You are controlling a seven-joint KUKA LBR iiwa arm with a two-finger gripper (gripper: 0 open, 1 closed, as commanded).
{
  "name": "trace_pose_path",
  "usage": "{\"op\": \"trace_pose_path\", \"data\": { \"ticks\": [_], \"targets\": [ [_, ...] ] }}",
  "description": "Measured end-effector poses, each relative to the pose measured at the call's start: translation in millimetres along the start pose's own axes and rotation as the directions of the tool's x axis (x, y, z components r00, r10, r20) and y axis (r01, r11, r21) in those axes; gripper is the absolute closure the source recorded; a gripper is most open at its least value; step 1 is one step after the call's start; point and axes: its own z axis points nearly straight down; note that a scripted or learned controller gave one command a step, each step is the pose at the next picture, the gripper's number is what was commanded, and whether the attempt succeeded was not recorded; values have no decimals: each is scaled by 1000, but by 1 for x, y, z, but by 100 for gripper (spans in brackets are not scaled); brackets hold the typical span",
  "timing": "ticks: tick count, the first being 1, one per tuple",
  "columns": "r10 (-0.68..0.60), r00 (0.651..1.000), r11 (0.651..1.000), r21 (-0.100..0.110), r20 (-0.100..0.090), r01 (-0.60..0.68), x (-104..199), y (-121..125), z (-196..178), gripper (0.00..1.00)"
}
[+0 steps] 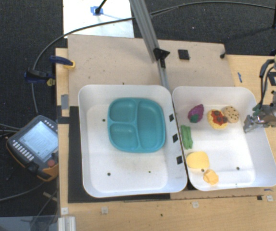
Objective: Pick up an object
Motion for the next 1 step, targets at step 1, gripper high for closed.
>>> {"op": "trace_pose_path", "data": {
  "ticks": [1],
  "targets": [
    [-1,1000,1000,-1,0,1,-1,2,-50,100]
  ]
}}
